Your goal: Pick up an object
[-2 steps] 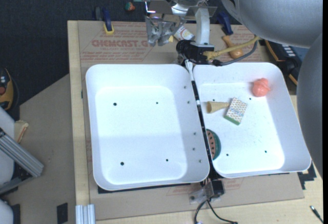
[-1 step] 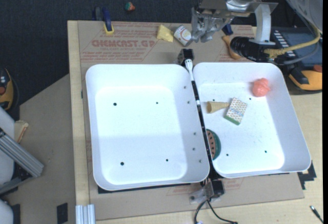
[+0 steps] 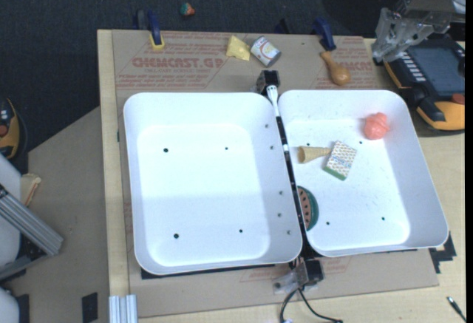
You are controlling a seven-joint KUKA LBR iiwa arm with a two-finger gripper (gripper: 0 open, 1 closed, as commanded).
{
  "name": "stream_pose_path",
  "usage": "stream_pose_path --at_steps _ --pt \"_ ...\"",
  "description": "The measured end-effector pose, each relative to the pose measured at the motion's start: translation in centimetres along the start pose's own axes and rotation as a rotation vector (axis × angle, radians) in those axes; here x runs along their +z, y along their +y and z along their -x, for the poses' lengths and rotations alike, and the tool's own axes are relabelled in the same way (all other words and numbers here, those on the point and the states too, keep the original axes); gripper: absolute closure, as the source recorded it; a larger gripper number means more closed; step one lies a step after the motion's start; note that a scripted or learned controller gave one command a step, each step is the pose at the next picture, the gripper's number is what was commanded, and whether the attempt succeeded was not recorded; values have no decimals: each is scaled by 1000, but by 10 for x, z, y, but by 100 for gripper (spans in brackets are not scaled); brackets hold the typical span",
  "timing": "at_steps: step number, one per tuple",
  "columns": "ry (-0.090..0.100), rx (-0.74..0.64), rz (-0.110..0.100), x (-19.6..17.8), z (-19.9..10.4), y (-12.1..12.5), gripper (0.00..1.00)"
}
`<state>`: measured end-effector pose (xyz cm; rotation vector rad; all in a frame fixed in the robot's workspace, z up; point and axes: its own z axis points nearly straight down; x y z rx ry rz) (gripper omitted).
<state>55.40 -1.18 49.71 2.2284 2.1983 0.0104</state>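
The gripper [image 3: 405, 27] hangs off the bench's far right corner, outside both bins. Its outline is too cluttered to judge, so I cannot tell whether the jaws are spread or pressed together, and nothing is seen pinched between them. Every candidate lies nearer the camera and to the left of the jaws, inside the right bin [image 3: 369, 203]. The pink ball [image 3: 373, 126] is closest to them, alone near the bin's far wall. Further from the jaws, the patterned block [image 3: 341, 160] lies just beside the cone [image 3: 313, 154], and furthest off a round green disc [image 3: 306, 208] sits against the wall shared with the left bin [image 3: 199, 181]. The ball looks the best target, since it has free floor on every side. The jaws should arrive spread, centred over it, and straddle its widest part before closing. It is likely to roll if nudged off centre, so a straight vertical descent is safer. The block is the fallback, though the cone crowds one side and the disc leaves no room for a jaw by the wall.
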Motion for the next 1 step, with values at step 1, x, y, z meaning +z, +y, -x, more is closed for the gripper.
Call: stream_pose_path --at_steps 1 --pt "4 -20 -24 95 -65 -33 100"
